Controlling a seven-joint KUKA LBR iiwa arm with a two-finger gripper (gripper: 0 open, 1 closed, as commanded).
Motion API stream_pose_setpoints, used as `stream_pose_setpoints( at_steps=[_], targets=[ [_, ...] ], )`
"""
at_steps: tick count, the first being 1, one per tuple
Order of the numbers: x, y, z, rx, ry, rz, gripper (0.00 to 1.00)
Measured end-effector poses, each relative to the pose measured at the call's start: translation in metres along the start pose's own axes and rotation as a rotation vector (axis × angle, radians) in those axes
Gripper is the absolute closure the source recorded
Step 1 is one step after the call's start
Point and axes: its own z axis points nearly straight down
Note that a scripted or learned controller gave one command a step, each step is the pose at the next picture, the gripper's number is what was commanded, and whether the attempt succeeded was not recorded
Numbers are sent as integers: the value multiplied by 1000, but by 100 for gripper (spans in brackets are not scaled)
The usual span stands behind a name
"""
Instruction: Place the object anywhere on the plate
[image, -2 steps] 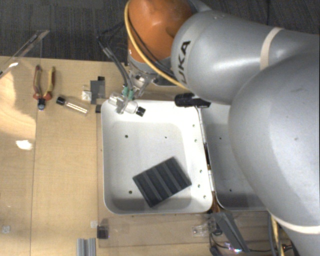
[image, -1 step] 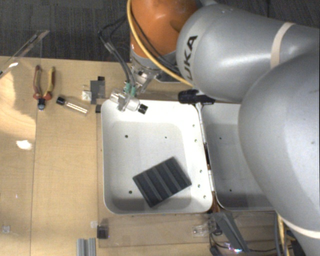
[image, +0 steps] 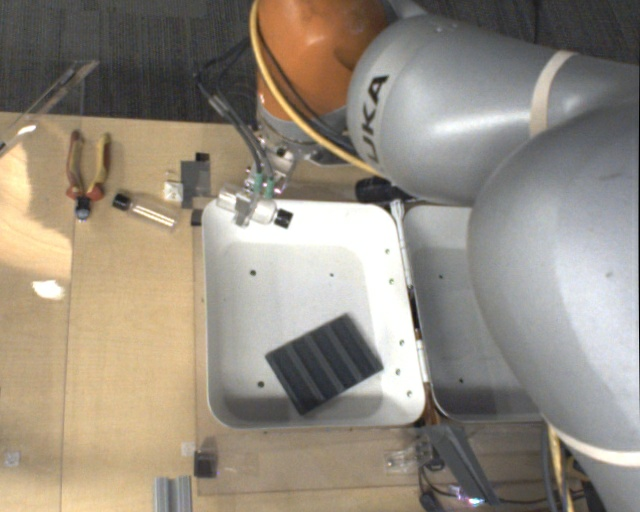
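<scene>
A dark grey ribbed rectangular slab (image: 324, 363) lies flat and slantwise in the near half of the left bin (image: 232, 330). My gripper (image: 256, 200) hangs over that bin's far left corner, well away from the slab, below the orange band (image: 310, 50) of the arm. A small black piece (image: 283, 217) sits just right of the gripper's tip; whether it is held or belongs to the gripper is unclear. The arm's grey body (image: 520, 200) covers most of the right bin (image: 450, 330).
On the wooden bench left of the bins lie red-handled pliers (image: 88, 170), a small clear vial (image: 147, 209) and a black-and-white block (image: 193, 180). Small metal parts (image: 203, 462) sit near the bench's front edge. Cables (image: 450, 480) show at the bottom right.
</scene>
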Motion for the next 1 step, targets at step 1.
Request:
stream_pose_setpoints(
  at_steps=[1],
  targets=[
    [0,2,-12,-5,-4,-2,100]
  ],
)
